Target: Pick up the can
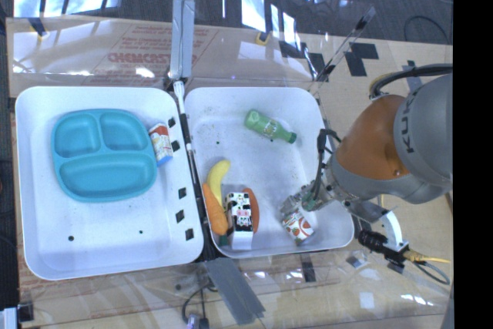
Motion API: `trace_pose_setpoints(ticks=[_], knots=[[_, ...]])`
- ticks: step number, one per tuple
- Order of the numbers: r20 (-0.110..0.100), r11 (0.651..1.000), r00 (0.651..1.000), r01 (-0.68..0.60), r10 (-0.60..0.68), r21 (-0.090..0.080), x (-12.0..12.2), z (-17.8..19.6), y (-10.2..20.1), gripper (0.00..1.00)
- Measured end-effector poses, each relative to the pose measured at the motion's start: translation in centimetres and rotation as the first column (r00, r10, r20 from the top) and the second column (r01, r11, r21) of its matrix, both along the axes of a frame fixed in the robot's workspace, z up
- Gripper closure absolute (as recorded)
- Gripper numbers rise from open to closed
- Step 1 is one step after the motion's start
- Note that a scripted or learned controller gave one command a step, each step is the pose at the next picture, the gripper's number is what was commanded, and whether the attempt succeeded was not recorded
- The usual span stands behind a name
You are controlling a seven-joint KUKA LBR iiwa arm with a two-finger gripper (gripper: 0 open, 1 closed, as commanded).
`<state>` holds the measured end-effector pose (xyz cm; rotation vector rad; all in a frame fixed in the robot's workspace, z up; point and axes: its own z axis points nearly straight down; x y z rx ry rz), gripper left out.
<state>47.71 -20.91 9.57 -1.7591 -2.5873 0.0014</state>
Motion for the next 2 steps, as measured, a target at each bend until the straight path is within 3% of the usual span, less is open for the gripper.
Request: trace_pose_setpoints(ticks=[1,2], knots=[[0.006,0.865,0.865,0.502,-0.502,-0.008,0.05,10.71,3.55,1.0],[0.005,0.865,0.865,0.502,-0.502,-0.008,0.04,10.7,3.55,0.0]])
